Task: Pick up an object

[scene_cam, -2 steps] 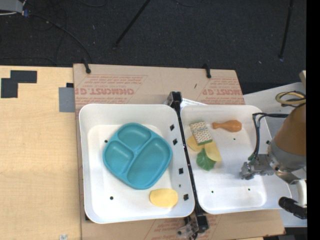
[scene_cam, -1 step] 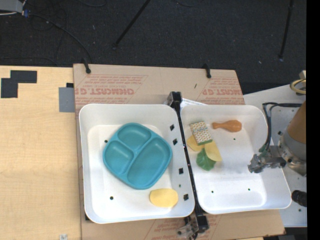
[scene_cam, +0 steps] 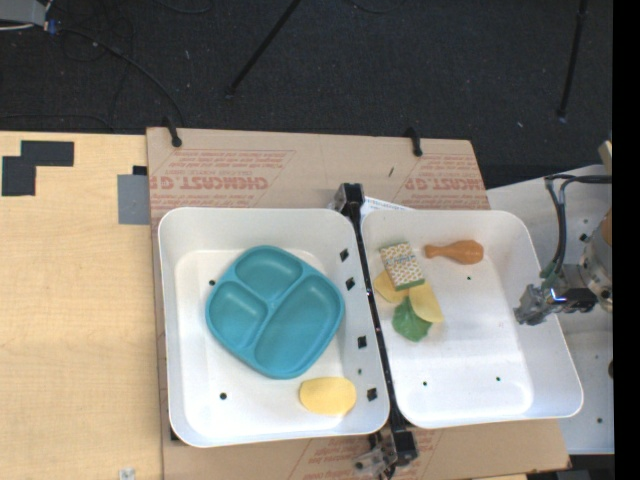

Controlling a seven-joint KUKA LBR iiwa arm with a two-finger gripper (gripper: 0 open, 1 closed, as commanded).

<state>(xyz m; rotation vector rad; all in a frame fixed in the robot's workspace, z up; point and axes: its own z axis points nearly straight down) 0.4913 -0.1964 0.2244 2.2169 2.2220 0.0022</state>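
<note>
The right bin (scene_cam: 480, 388) holds a small cluster at its upper left. There, a checkered block (scene_cam: 401, 264) lies above a yellow piece (scene_cam: 425, 305) and a green piece (scene_cam: 410, 323). A brown drumstick-shaped toy (scene_cam: 456, 253) lies to the right of the block. In the left bin (scene_cam: 190, 388) rest a teal divided plate (scene_cam: 276, 309) and, near the front wall, a yellow lemon-like object (scene_cam: 327, 395). My gripper (scene_cam: 540, 304) hovers at the right rim of the right bin, well away from the cluster, with nothing seen in it.
A black divider (scene_cam: 364, 318) runs between the two bins. Cardboard (scene_cam: 300, 168) lies under them, with a wooden bench top (scene_cam: 70, 318) to the left. Cables and grey hardware (scene_cam: 575, 268) stand beside the right bin's outer wall.
</note>
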